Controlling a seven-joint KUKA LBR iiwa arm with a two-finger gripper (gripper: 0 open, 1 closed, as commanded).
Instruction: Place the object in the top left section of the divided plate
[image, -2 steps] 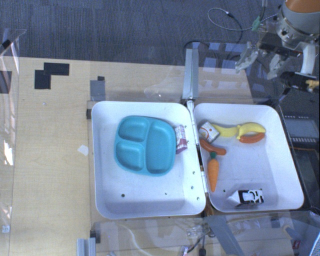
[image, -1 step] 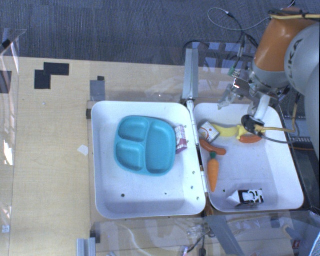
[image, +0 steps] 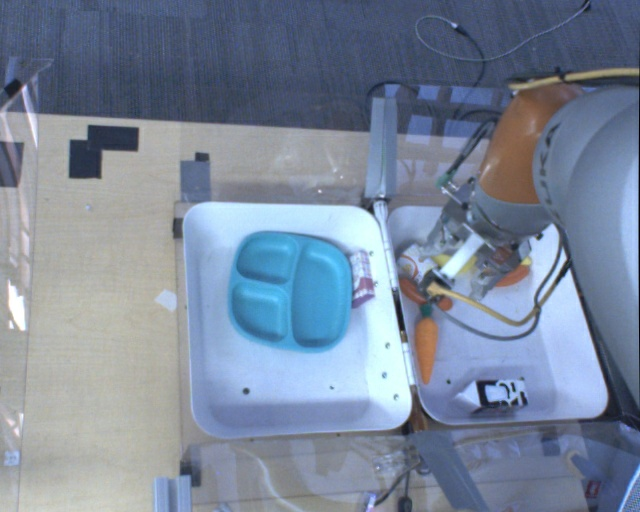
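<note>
Bare bench (image: 100, 300) at far left; left bin (image: 290, 405) holds the blue divided plate (image: 292, 290), three sections, its top left section (image: 268, 257) bare; a small wrapped packet (image: 362, 277) lies just beside the plate's right edge, against the bin wall. Right bin (image: 560, 385) holds a toy carrot (image: 426, 343) lying lengthwise near the divider, orange pieces near the top under the arm, a small black and white item (image: 500, 393) near the front. Hand (image: 447, 277) sits low in the right bin's upper part, close above the carrot's leafy end and the orange pieces; cannot tell how wide it stands or if anything is between its tips, wrist and cables block that. Which thing is the task's object is unclear; likely one under the hand, in the right bin, well apart from the plate. Step in hand reads as the pick; do it well by centring on one item, not straddling neighbours, closing squarely, lifting clear of the divider wall, then carrying over to the top left section and releasing low so it does not roll into another section.
</note>
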